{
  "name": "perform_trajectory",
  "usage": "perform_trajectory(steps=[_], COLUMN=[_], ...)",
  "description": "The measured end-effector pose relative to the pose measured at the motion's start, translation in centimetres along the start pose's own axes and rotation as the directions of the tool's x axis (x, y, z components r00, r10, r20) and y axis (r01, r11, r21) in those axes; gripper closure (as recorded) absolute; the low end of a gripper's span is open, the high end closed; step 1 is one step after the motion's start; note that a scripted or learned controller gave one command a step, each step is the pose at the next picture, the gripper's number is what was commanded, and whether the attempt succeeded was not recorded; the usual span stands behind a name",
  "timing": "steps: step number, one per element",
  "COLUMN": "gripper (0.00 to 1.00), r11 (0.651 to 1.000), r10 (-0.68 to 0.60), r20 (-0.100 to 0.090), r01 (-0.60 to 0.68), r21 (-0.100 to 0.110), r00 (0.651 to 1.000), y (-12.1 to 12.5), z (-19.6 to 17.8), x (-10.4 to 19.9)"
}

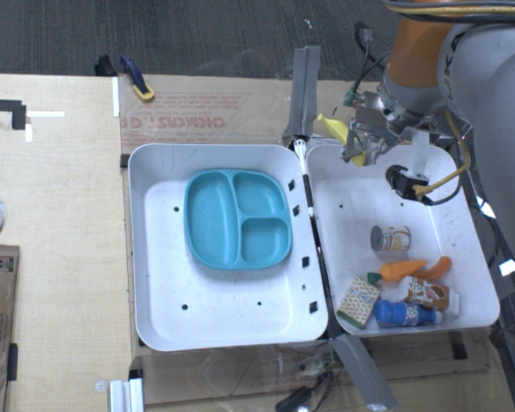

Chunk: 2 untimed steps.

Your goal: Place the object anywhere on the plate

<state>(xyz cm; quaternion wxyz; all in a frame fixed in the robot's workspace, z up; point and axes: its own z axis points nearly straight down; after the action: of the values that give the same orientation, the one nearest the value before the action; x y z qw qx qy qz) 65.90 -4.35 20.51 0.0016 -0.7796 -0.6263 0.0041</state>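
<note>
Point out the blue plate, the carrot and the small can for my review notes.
plate (216, 221): camera view, on the floor of its large left compartment.
carrot (412, 269): camera view, on the middle of its orange body.
can (390, 239): camera view, on its side wall.

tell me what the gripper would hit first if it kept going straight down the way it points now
Probably the bare white floor at the far end of the right bin. The gripper points down near that bin's back-left corner, with a yellow object close beside it; depth is unclear, so it might brush that.
</note>
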Motion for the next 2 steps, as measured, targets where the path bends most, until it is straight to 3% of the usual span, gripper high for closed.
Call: perform_trajectory(steps=[1, 2], gripper=[1.0, 1.0], r11=[0.997, 1.0], r10=[0.077, -0.007], r20=[-0.001, 0.0], r01=[-0.077, 0.007], r21=[0.001, -0.001], r00=[0.997, 1.0], y=[-2.7, -5.2], z=[1.8, 0.3], x=[8.1, 13.2])
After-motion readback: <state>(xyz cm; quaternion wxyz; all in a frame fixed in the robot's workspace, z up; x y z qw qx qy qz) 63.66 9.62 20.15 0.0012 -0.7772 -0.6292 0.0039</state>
